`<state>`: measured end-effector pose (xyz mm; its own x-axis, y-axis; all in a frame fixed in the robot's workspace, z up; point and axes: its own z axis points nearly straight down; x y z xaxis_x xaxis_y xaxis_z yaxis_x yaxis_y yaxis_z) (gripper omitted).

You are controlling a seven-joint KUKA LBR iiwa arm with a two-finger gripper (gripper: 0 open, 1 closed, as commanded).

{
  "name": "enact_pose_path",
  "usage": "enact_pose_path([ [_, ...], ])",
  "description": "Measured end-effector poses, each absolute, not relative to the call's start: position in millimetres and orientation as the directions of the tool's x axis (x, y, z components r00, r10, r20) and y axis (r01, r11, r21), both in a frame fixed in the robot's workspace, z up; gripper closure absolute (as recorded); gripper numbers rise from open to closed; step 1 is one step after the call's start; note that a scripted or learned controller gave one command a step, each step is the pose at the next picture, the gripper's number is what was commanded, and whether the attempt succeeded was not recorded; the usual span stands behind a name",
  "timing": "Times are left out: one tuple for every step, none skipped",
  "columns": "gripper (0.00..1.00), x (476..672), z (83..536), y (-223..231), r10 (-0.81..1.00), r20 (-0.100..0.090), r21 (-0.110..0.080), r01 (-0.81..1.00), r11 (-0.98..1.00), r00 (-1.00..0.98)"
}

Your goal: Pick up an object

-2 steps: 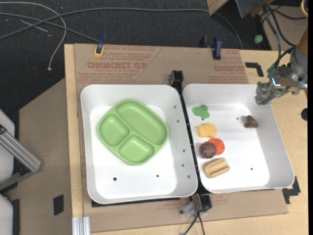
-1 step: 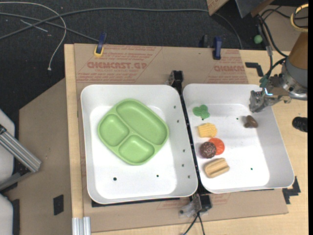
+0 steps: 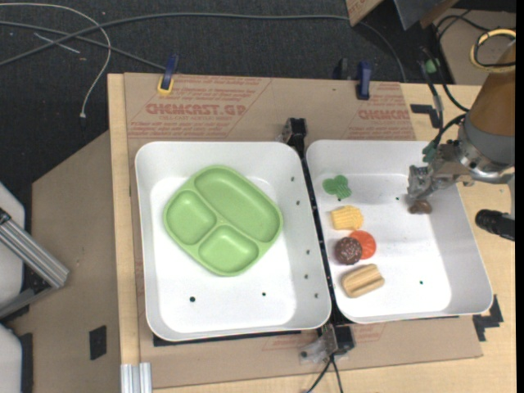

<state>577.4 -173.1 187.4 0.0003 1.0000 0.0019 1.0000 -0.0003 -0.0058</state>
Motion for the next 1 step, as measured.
enact_pose_path([
  [0.0,580.3,126.5,-178.2,1.0,0.003,-0.007,1.0,-0.001,0.001],
])
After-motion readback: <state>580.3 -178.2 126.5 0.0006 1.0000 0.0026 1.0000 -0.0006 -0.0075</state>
